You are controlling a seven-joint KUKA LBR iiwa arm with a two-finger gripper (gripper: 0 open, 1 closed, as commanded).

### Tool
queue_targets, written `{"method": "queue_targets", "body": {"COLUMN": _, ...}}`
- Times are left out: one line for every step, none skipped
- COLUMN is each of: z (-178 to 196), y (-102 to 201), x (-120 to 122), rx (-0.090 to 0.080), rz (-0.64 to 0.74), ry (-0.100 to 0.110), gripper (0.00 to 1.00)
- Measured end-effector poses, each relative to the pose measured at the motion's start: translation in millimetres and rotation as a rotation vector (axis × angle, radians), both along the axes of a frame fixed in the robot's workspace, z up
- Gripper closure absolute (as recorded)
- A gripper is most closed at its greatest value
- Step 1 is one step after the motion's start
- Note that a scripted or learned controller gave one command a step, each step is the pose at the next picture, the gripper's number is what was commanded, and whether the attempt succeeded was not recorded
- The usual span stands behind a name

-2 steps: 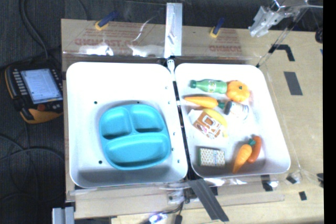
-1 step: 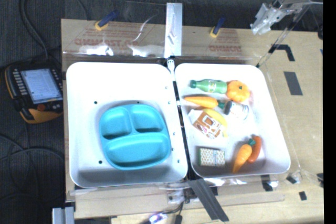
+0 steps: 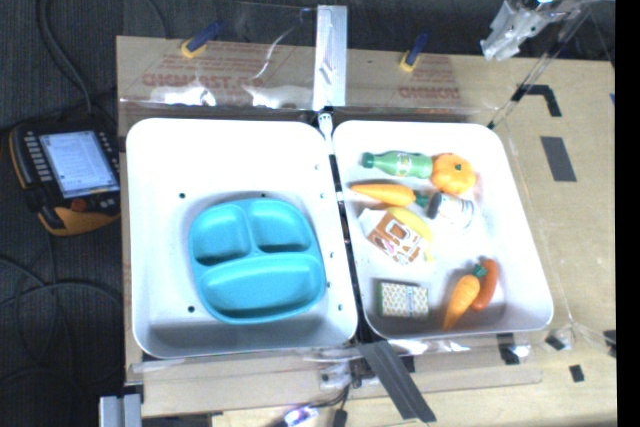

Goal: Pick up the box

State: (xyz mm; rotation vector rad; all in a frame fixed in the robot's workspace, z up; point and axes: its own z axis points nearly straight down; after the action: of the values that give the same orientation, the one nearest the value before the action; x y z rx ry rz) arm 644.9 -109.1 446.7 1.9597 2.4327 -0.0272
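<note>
Left bin (image 3: 150,215) — smooth white plastic — holds a glossy blue divided tray (image 3: 258,258). Right bin (image 3: 520,245): small patterned box (image 3: 403,298) near its front edge, beside two carrots (image 3: 470,290); green bottle (image 3: 397,162) at the back. Gripper (image 3: 510,27) above the bench's far right corner — jaw state unclear.

Both white bins, left (image 3: 150,215) and right (image 3: 520,245), look like smooth moulded plastic with a soft sheen. In the left bin the blue sectioned tray (image 3: 258,257) is glossy plastic. The bench (image 3: 580,245) at the frame's right is matt, pale board, like wood or fibreboard. In the right bin the green bottle (image 3: 397,161) shines like plastic; the orange pumpkin (image 3: 455,174) and carrots (image 3: 468,290) look smooth and slightly glossy. The box (image 3: 396,237) seems printed card. Along the upper bench lies clear, crinkled plastic film (image 3: 250,80). The tool (image 3: 512,28) at upper right looks pale metal.
</note>
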Motion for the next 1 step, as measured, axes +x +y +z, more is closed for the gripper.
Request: {"method": "queue_targets", "body": {"z": 9.3, "y": 0.2, "x": 0.7, "rx": -0.003, "rz": 0.0, "ry": -0.001, "gripper": 1.0}}
